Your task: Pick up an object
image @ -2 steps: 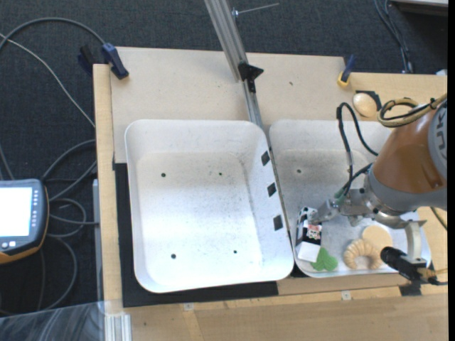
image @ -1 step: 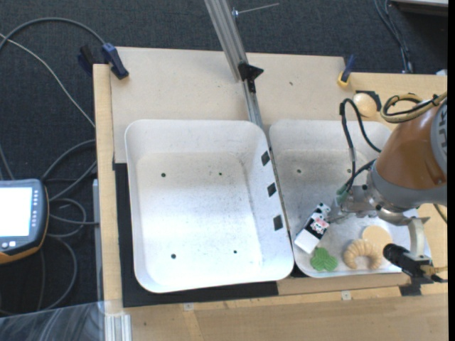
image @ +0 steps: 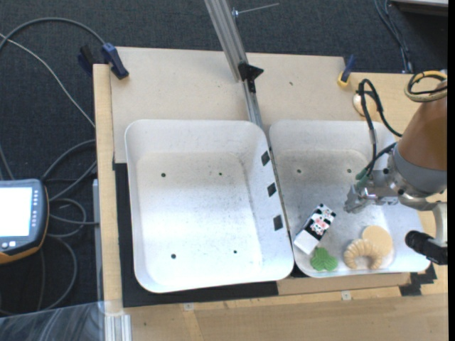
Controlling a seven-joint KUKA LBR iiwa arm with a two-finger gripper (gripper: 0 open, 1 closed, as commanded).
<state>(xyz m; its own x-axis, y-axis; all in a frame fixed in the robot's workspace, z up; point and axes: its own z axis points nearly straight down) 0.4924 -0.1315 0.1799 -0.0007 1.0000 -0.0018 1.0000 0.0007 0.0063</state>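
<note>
In the right bin (image: 313,144), near its front edge, lie three objects. A small black-and-white box (image: 316,228) with red marks rests toward the bin's left wall. A green leafy piece (image: 324,260) sits just below it. A tan croissant-shaped item (image: 369,247) lies at the front right. My gripper (image: 357,199) hangs over the right bin, above and to the right of the box and just above the croissant; nothing shows between its fingers.
The left bin (image: 195,204) stands beside the right one, separated by a ridge with black clips (image: 270,189). A metal pole (image: 226,30) slants up from the bench's back. Blue and yellow clamps hold the board's corners. A pendant (image: 18,219) lies off the bench at left.
</note>
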